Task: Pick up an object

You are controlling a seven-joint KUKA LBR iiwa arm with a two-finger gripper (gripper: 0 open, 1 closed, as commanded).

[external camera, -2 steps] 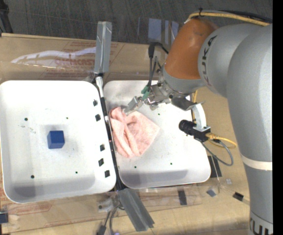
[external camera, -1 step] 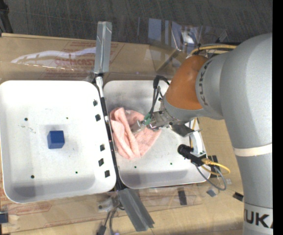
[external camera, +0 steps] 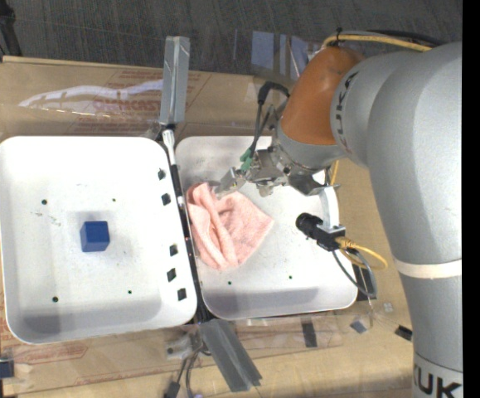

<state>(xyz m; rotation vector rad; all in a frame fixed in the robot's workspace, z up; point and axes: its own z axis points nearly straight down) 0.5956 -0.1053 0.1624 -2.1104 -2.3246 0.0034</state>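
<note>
You are at the grasp step: the gripper (external camera: 233, 177) sits low at the far edge of the pink cloth (external camera: 225, 225) bunched against the right bin's (external camera: 306, 293) left wall, its hold unreadable, so lift slowly to check.
</note>
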